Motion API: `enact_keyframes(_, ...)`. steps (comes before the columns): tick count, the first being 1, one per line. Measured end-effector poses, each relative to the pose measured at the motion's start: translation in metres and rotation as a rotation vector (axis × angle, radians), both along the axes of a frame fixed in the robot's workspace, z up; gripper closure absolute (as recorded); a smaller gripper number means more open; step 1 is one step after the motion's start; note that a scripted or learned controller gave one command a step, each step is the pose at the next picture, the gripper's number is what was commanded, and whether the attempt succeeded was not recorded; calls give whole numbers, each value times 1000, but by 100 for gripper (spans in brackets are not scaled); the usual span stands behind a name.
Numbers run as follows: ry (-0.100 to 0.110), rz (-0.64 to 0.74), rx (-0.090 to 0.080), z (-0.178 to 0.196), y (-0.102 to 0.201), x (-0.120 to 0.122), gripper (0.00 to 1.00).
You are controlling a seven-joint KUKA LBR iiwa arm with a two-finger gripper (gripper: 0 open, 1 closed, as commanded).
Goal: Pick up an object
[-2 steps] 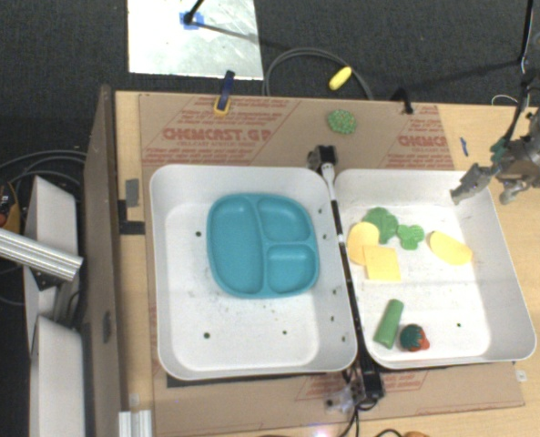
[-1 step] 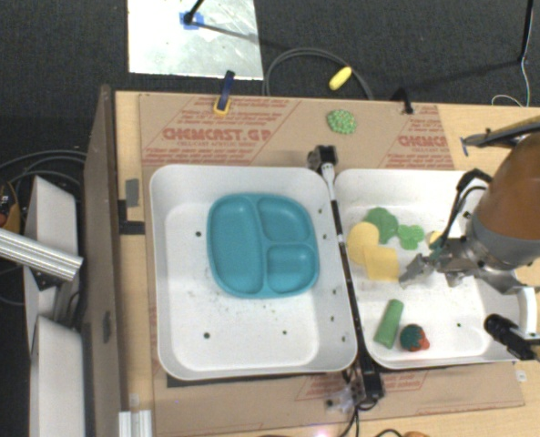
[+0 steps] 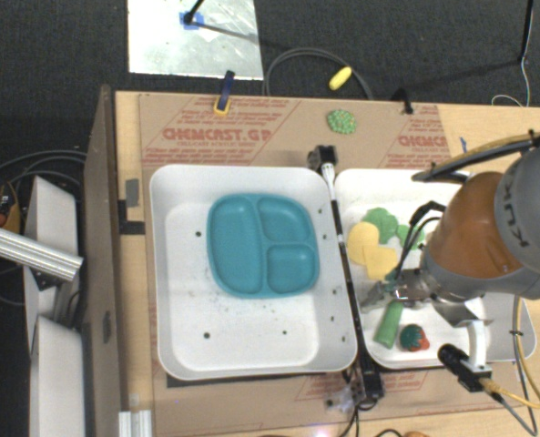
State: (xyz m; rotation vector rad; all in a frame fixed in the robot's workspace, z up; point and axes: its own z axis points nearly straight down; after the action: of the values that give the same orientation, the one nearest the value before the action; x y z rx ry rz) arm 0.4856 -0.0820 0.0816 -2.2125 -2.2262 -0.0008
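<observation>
The right white bin (image 3: 383, 183) holds a few small toys. Two pale yellow pieces (image 3: 368, 247) lie by its left wall, with a green leafy piece (image 3: 382, 218) just behind them. A green cylinder (image 3: 390, 323) and a red piece with a green top (image 3: 416, 338) lie near the front edge. My gripper (image 3: 385, 291) is low in this bin, between the yellow pieces and the green cylinder. The grey and orange arm (image 3: 479, 244) covers the right half of the bin. I see nothing clearly held.
The left white bin (image 3: 174, 271) carries a blue divided plate (image 3: 262, 244). A green dotted disc (image 3: 341, 121) lies on the cardboard behind the bins. Black clips (image 3: 322, 159) sit where the two bins meet. Cables run past the back edge.
</observation>
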Motion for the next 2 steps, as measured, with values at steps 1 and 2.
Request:
enact_keyframes(1,-9,-1,-4,4,-18,74,0)
enact_keyframes(2,-9,0,-4,4,-16,130,0)
